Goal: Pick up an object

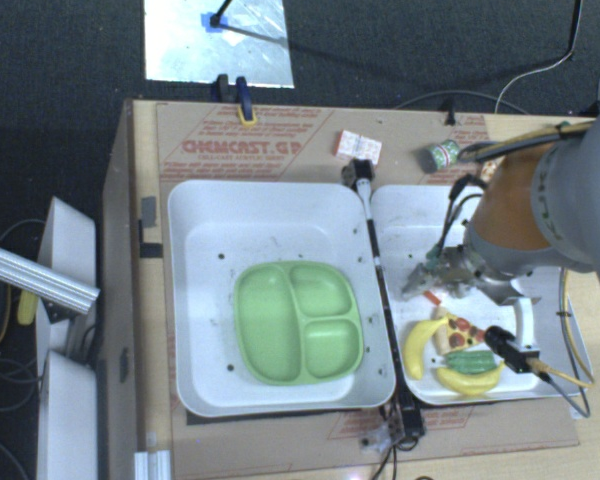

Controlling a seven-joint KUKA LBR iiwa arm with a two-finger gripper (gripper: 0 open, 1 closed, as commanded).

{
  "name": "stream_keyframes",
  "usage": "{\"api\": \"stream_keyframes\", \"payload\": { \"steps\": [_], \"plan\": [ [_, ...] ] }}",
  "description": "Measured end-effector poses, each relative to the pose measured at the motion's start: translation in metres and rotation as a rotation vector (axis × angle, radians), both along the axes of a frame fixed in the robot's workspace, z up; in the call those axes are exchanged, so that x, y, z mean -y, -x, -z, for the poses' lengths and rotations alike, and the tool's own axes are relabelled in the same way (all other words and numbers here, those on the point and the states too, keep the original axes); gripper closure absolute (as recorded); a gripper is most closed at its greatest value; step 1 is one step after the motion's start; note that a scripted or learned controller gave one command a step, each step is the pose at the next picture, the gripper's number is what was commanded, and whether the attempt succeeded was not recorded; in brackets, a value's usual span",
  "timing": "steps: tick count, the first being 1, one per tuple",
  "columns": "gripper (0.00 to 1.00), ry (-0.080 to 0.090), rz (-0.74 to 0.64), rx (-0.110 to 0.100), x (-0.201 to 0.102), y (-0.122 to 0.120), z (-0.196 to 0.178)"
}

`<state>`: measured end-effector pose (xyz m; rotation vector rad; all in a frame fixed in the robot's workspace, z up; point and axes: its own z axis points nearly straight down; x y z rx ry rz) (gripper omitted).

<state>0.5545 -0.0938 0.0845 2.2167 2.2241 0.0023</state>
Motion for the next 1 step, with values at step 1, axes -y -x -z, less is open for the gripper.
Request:
{"api": "stream_keyframes", "payload": {
  "steps": [1],
  "plan": [
    [0.00,0.001,0.002,0.000,0.0148,-0.0029,0.0000]
  ]
}}
